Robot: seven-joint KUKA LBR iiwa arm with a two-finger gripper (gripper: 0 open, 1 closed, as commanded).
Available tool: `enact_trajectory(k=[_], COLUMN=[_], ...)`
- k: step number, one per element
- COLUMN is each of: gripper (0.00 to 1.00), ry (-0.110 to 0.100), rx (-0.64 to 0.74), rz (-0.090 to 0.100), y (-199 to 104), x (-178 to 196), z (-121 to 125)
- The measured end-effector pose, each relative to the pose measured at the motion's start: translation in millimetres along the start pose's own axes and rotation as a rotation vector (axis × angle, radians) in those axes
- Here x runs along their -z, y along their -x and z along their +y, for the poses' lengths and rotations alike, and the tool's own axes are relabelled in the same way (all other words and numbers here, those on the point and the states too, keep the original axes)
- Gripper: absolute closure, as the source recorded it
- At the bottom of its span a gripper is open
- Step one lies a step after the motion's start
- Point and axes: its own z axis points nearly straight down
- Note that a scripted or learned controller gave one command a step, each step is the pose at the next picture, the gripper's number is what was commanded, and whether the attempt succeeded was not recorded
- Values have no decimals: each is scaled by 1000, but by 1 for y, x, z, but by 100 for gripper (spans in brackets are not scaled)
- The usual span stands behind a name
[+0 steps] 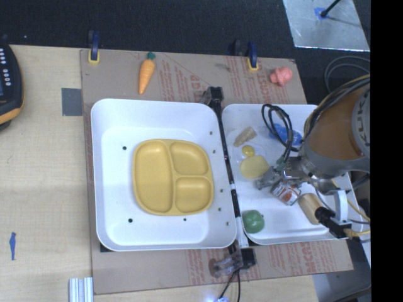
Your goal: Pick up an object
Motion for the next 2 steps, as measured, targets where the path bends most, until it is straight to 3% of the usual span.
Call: enact_trajectory(k=[1, 2], gripper=[100, 0], ry=[8, 9], rx=[0, 0], rz=[-3, -4], y=[2, 2], x=[17, 16], z=[2, 2])
